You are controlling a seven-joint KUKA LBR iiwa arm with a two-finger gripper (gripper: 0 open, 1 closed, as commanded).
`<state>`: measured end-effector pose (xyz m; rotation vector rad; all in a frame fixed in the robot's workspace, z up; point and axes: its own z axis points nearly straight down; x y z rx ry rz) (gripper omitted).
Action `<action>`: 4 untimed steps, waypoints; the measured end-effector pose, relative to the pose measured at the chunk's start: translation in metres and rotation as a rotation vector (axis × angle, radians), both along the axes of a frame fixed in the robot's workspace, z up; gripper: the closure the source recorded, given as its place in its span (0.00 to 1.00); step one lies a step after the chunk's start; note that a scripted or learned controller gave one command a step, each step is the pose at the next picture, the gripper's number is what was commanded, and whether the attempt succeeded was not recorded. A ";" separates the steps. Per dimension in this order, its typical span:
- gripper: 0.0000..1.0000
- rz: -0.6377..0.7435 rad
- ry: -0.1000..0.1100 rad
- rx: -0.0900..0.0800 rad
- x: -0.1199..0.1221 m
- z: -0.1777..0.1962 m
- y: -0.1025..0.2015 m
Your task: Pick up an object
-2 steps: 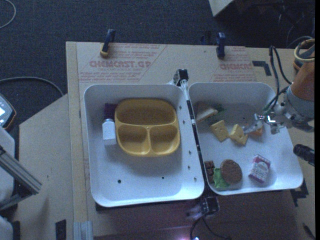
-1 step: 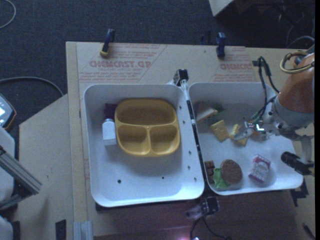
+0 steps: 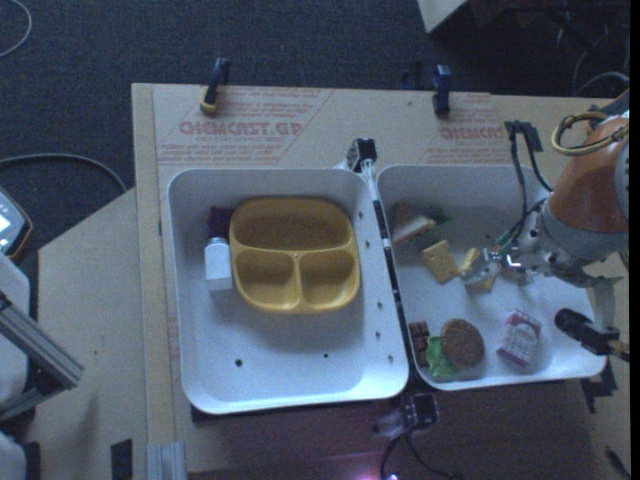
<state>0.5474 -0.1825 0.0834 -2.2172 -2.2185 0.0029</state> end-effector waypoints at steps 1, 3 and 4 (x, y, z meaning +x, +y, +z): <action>1.00 -0.001 -0.004 -0.002 0.001 0.012 -0.001; 1.00 0.000 -0.012 -0.005 -0.004 0.119 -0.002; 1.00 0.001 -0.011 -0.005 -0.003 0.143 -0.003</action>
